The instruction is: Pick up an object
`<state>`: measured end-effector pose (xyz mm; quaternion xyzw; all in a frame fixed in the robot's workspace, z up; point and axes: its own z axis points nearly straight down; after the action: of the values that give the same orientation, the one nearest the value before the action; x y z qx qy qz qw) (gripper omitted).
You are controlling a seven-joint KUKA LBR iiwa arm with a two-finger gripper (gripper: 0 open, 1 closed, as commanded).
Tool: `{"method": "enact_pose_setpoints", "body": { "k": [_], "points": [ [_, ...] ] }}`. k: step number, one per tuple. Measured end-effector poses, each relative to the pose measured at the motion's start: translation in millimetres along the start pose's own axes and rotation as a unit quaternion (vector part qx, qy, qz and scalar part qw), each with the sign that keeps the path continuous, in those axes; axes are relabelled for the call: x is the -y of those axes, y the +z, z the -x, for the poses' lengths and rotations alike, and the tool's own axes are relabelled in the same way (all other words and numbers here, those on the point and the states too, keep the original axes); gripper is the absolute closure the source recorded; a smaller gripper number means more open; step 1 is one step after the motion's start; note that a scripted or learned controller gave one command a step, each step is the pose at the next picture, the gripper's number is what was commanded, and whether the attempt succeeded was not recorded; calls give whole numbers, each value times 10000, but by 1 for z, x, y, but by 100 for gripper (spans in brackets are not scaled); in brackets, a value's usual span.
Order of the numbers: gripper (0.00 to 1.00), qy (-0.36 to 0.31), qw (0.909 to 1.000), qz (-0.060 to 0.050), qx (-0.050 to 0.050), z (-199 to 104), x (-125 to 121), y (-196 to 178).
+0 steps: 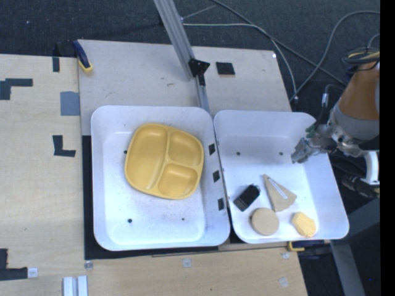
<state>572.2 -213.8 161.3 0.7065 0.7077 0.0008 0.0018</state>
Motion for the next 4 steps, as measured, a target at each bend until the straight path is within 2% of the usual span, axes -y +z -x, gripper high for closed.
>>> {"method": "enact_pose_setpoints", "body": {
  "k": [1, 2, 3, 4],
  "points": [
    [100, 0, 10000, -3, -2, 0, -1, -43],
    [100, -22, 10000, -18, -15, -57, -2, -56],
    [100, -25, 10000, -22, -13, -116, -11, -53],
    [100, -29, 10000, -21, -18, -172, -8, -65]
  ]
}}
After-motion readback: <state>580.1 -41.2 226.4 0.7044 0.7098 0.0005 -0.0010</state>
